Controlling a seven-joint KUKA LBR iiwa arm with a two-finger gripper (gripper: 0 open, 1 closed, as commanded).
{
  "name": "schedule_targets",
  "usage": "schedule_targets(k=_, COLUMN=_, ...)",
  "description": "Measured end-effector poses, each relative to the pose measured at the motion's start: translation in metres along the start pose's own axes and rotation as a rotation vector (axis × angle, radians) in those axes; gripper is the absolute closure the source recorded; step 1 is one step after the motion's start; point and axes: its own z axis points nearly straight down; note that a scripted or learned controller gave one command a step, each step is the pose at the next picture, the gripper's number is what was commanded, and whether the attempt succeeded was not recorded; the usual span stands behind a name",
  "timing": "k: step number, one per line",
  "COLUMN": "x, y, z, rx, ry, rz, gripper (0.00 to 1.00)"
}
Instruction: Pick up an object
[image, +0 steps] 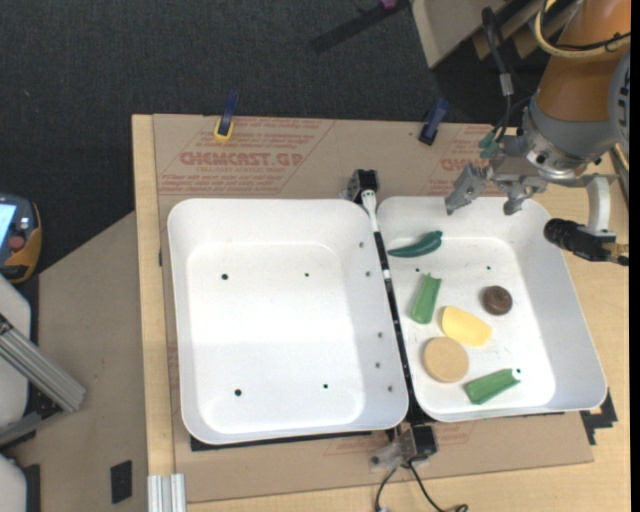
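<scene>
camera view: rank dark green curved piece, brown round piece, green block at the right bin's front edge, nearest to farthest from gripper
From the gripper, above the right bin's back rim:
1. Dark green curved piece, back left of that bin.
2. Brown round piece, mid right; not far behind the first in image terms.
3. Green block, front edge, clearly farthest.

"CHEMCAST GP" on brown board (260, 150)

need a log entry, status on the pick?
Gripper open, above right bin's far edge, holding nothing. Six objects in that bin, dark green pepper nearest. Nothing blocking.
</scene>
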Motion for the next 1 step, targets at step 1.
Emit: schedule_targets(k=1, x=-0.0831, y=0.0172, z=-0.155, rx=-0.022, ry=-0.011, rz=0.006, gripper=0.0)
